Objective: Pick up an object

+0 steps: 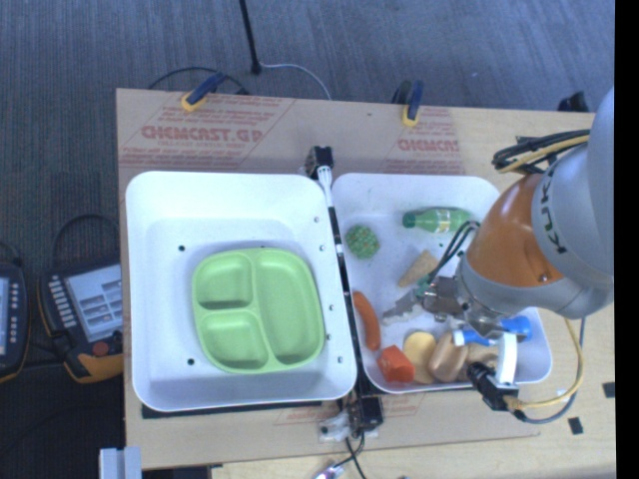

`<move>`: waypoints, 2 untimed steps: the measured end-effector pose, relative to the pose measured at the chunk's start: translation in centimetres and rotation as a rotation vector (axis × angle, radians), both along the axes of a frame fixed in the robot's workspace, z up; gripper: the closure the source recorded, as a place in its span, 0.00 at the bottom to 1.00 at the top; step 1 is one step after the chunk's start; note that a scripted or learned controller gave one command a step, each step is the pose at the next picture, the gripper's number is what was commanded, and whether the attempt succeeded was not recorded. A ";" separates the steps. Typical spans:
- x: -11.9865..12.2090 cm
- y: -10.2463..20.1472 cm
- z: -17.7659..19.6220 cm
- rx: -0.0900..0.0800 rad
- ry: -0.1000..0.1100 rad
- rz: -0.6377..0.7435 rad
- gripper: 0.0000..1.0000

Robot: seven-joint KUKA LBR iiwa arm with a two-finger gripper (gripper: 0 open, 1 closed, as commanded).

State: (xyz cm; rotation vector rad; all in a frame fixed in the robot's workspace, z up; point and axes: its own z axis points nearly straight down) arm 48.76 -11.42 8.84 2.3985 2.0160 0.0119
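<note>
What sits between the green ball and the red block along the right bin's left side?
In the camera view, an orange carrot-like stick lies between the green ball and the red block, slanting along the right bin's left side.

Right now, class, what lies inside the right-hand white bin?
In the right bin: a green bottle, a green ball, an orange sausage-shaped piece, a red block, and tan pieces. The arm covers the bin's right part, so anything beneath stays hidden.

two white bins (pixel 160 208), one green tray (pixel 258 307), one bottle (pixel 436 220)
</note>
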 end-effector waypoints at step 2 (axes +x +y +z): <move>14.5 -3.2 6.4 -0.001 0.010 -0.068 0.00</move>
